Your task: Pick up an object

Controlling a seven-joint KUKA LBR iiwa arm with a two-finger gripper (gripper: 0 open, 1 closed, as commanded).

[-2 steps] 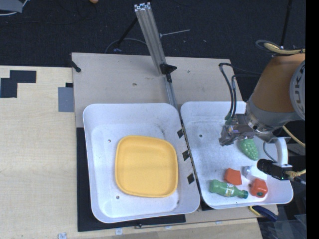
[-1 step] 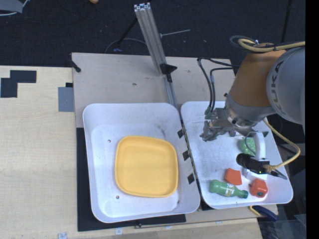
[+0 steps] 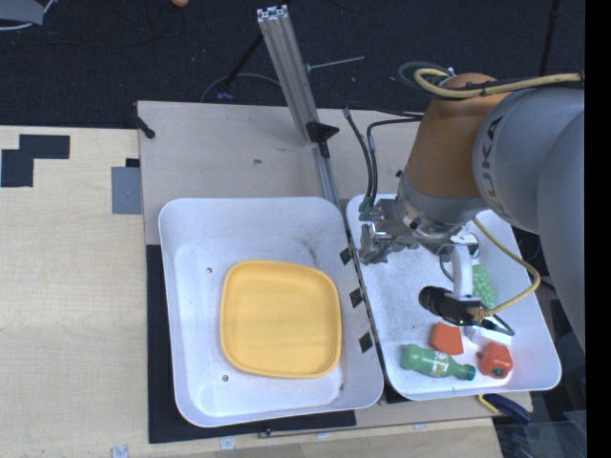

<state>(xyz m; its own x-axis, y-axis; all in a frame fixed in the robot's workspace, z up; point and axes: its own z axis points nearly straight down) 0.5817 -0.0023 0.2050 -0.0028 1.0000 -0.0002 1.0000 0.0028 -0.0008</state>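
Where a pale wooden tabletop (image 3: pixel 67 284) meets dark floor (image 3: pixel 115 46) at 12 o'clock, two white bins sit side by side. The left bin (image 3: pixel 186 256) holds a yellow plate (image 3: pixel 282 318). The right bin (image 3: pixel 393 303) holds a green bottle (image 3: pixel 436 362), orange block (image 3: pixel 446 338) and red piece (image 3: pixel 495 359) around its 5 o'clock. The gripper (image 3: pixel 380 241) hangs at its 10 o'clock, apart from them; whether it is open cannot be told.

Illumination is diffuse and even, from overhead. The left bin (image 3: pixel 181 256) and right bin (image 3: pixel 396 303) render bright, near washed out; the floor (image 3: pixel 115 55) beyond the bench (image 3: pixel 220 151) is dim. The yellow plate (image 3: pixel 282 318) reads evenly lit, matte. Shadows are faint and soft-edged. Detail is slightly soft throughout.
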